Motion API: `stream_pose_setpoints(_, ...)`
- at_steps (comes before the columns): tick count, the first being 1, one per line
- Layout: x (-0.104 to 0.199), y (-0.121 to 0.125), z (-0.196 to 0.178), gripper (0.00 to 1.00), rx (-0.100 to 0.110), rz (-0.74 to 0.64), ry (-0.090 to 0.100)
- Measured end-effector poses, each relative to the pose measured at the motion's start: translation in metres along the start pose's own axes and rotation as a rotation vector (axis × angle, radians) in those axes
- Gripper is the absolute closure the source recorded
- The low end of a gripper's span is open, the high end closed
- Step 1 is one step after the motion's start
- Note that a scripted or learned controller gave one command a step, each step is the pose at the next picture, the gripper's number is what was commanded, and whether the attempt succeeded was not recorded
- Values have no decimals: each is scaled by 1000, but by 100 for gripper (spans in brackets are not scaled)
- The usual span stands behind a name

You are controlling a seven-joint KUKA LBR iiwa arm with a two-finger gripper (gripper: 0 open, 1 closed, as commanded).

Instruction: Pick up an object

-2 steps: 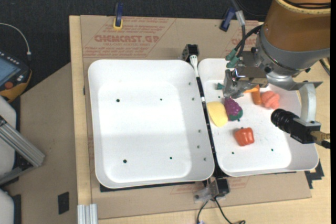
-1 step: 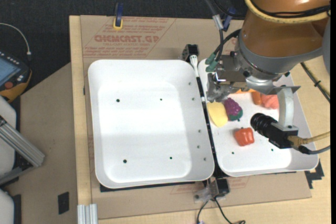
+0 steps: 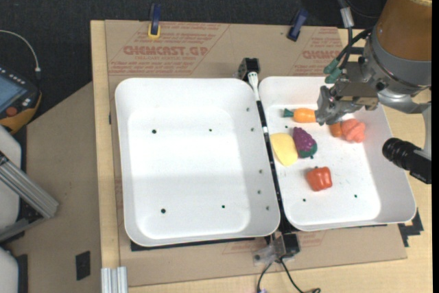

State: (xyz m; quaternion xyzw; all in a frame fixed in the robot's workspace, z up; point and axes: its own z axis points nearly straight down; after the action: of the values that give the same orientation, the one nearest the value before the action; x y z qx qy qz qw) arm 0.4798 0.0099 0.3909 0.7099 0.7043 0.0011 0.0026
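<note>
The right bin point(image 3: 370, 209) holds several toy foods. An orange carrot point(image 3: 300, 115) lies near its back left. In front of that sit a yellow piece point(image 3: 283, 149) and purple grapes point(image 3: 305, 141), touching each other. A red pepper point(image 3: 319, 178) stands alone nearer the front. A pink-orange piece point(image 3: 350, 130) lies to the right. My gripper point(image 3: 328, 117) hangs low between the carrot and the pink-orange piece, close to both; its tip partly covers the carrot's right end.
The left bin point(image 3: 137, 147) adjoins the right one along a black divider point(image 3: 264, 141). A black cylinder point(image 3: 409, 158) juts in at the right bin's right edge. Blue clamps point(image 3: 154, 22) hold the cardboard base at the back.
</note>
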Motion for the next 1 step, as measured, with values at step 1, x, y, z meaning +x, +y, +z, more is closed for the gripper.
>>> stream_pose_setpoints(1, 37, -1, 26, 100, 9, -11, 3)
